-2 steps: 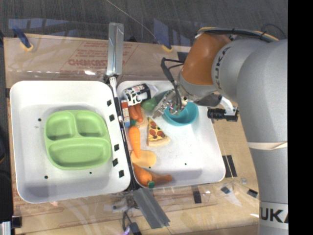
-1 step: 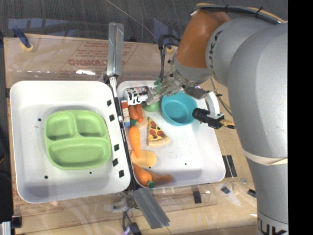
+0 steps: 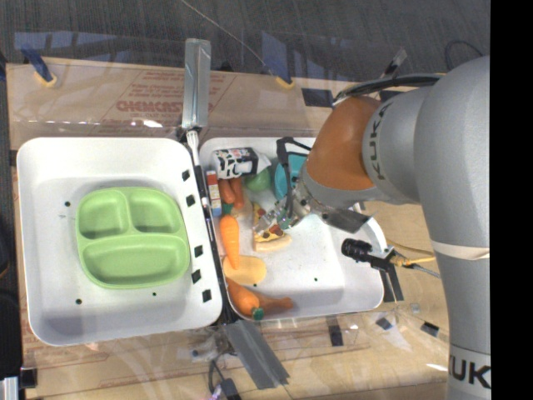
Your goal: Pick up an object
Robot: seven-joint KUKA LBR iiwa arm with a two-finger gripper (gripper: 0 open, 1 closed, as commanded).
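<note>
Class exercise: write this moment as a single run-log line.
arm: over right bin | gripper: low, at pizza slice toy | grasp: unconfirmed | left bin: green divided plate

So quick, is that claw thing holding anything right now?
Gripper: cannot be told; it sits low in the right bin, just above the pizza slice toy.

Green divided plate (image 3: pixel 132 237) in left bin (image 3: pixel 33 223), end effector (image 3: pixel 281 219) low over pizza slice (image 3: pixel 271 237), carrots (image 3: pixel 230 242) alongside

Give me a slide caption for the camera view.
KUKA arm's gripper lowered over toy food in right bin; green divided plate in left bin.
</note>
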